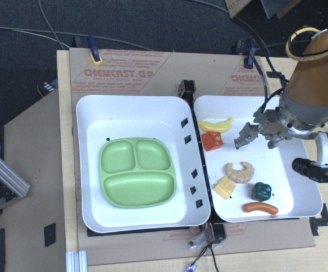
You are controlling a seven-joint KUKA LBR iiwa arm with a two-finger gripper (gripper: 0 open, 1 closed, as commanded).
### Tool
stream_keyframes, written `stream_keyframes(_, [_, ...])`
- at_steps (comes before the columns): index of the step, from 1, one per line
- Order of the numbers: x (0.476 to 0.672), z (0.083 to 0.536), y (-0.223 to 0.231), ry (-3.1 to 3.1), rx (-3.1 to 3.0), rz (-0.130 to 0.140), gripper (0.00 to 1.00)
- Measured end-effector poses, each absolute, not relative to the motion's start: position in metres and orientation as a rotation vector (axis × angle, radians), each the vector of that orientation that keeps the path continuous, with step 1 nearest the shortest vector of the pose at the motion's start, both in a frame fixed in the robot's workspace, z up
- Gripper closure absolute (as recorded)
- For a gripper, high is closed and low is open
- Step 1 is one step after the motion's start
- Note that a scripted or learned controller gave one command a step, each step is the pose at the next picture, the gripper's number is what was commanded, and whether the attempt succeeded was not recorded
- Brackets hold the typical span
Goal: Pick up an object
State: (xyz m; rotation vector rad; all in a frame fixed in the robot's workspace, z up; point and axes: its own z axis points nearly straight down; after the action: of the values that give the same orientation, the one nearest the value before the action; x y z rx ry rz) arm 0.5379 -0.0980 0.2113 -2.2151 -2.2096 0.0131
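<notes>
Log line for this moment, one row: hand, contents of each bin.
hand: open, holding nothing, above right bin | right bin: banana, red piece, croissant, cheese, broccoli, sausage | left bin: green tray

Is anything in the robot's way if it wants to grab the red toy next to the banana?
Nothing visible is. The gripper hovers over the right bin, and bare white floor lies between it and the red toy. The banana sits just behind the toy, touching or nearly so, and could get bumped.

A cardboard-topped bench (152,72) is seen bearing two white bins: the left bin (90,169) at nine o'clock, the right bin (288,174) at three.
</notes>
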Motion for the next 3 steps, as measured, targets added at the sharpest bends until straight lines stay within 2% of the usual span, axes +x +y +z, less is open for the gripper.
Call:
stream_keyframes(1, [0.541, 0.218, -0.098, -2.220, -2.219, 0.000, 0.00])
stream_keyframes(3, [0.541, 0.129, -0.103, -2.216, -2.217, 0.005, 0.00])
